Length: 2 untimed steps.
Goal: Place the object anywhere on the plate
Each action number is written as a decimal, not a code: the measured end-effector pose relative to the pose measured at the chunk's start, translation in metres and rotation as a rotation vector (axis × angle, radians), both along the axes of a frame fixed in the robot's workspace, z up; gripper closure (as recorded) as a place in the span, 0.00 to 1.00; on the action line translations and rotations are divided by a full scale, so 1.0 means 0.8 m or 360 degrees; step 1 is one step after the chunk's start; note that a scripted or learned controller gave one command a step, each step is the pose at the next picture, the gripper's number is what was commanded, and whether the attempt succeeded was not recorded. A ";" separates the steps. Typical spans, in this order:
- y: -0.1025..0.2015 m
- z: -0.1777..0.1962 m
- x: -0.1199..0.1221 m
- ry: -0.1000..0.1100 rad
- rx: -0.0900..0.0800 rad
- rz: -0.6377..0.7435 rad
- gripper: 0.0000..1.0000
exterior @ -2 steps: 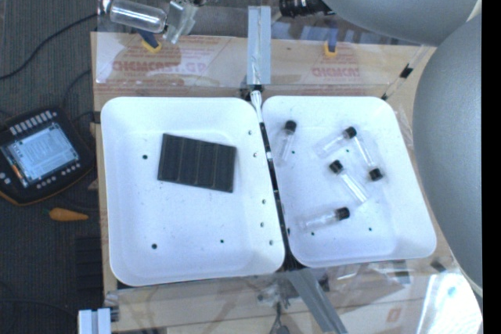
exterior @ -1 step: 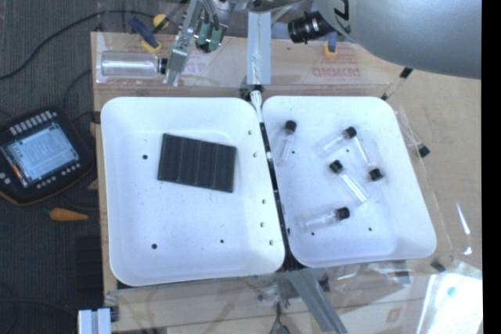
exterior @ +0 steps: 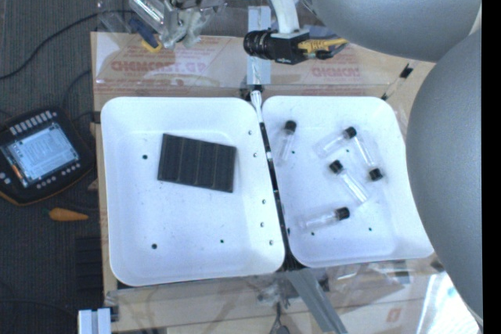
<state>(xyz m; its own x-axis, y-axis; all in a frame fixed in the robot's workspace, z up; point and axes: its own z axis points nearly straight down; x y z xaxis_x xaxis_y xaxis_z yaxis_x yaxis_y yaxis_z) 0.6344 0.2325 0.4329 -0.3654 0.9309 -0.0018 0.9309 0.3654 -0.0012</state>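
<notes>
Your gripper (exterior: 174,26) hangs beyond the left white bin's (exterior: 125,246) far edge, fingers clamping a clear plastic vial (exterior: 147,8); next, lower it onto the dark ribbed rectangular plate (exterior: 196,163) at that bin's middle.

Plate (exterior: 197,163): dark, flat, rectangular, ribbed with parallel lengthwise grooves; lies in left bin (exterior: 125,168), upper-middle of floor, slightly skewed, nothing on it.

Objects: five clear vials with black caps, all lying on sides in right bin (exterior: 399,192), scattered, well apart from plate. One (exterior: 286,137) near bin's left wall, cap up. One (exterior: 337,140) upper centre. One (exterior: 347,177) centre. One (exterior: 368,165) right of it, cap low. One (exterior: 325,219) lowest, cap right.
</notes>
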 end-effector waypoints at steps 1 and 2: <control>-0.018 -0.001 0.009 0.0000 -0.0003 -0.1012 1.00; 0.001 0.000 0.019 0.0000 -0.0001 -0.0396 1.00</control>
<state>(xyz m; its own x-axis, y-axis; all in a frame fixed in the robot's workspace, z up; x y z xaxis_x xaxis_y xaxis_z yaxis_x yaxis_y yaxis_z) 0.6496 0.2333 0.4328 -0.1249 0.9922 -0.0025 0.9922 0.1249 -0.0012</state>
